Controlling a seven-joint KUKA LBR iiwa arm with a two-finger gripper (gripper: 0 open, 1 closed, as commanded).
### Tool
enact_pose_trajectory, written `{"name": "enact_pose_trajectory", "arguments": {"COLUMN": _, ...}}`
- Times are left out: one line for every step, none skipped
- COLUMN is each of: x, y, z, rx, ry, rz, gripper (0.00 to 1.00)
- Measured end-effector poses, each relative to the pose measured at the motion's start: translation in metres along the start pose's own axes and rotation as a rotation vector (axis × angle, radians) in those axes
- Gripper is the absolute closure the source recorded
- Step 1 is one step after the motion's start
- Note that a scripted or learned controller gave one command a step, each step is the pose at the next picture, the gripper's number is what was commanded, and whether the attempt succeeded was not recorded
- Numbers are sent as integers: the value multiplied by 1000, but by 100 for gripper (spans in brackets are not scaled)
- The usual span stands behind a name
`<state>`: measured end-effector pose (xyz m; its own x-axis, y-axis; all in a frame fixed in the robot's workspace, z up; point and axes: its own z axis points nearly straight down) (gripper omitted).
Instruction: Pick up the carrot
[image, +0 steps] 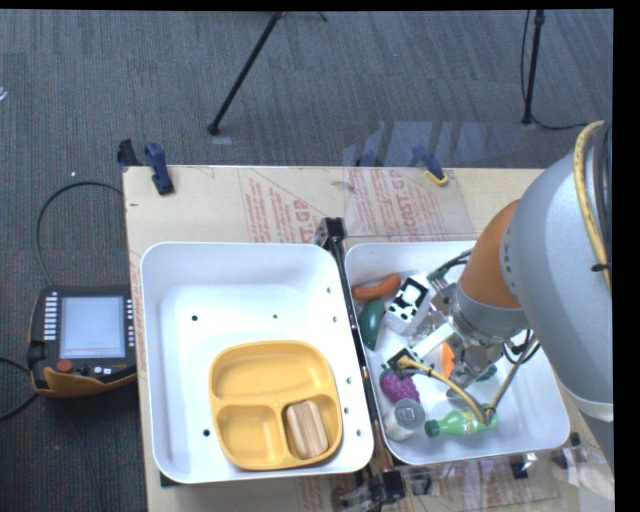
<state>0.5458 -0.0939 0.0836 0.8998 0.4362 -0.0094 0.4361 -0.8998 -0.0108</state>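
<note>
Jaws of your gripper (440, 350) are low in the right bin (545, 425), and you cannot tell their state. Your carrot (375, 288) lies near that bin's upper left corner, apart from them, above a green vegetable (371, 322).

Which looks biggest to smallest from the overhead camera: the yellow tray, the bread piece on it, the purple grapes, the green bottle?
1. Yellow tray, clearly largest.
2. Green bottle and bread piece: too alike to rank.
3. Purple grapes, smallest, though partly hidden by cables.
</note>
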Motion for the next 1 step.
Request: {"name": "enact_pose_trajectory", "arguments": {"x": 0, "y": 0, "z": -10, "rx": 7, "ry": -1, "rz": -1, "gripper": 100}}
